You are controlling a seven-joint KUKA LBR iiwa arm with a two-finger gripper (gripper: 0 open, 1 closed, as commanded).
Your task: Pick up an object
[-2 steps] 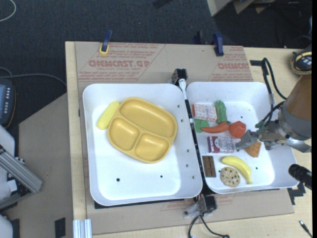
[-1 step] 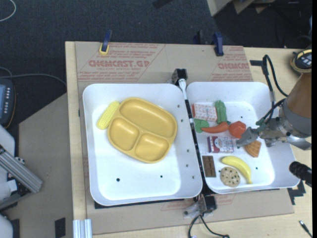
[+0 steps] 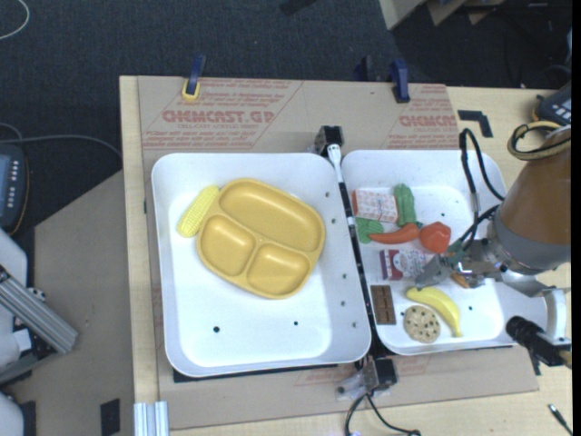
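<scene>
The banana (image 3: 437, 306) lies in the right bin (image 3: 481, 339), its long axis running ten to four, just at seven o'clock from the claw (image 3: 451, 269). Whether the claw is open or holds anything, I cannot tell.

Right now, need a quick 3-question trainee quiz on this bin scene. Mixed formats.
1. True or false: the corn cob lies inside a compartment of the yellow tray.
2. Which bin holds the banana: A) left bin B) right bin?
3. Fill in: the round item just left of the banana is a ____.

Key: 1 false, it lies beside the tray; 2 B; 3 cookie.
</scene>
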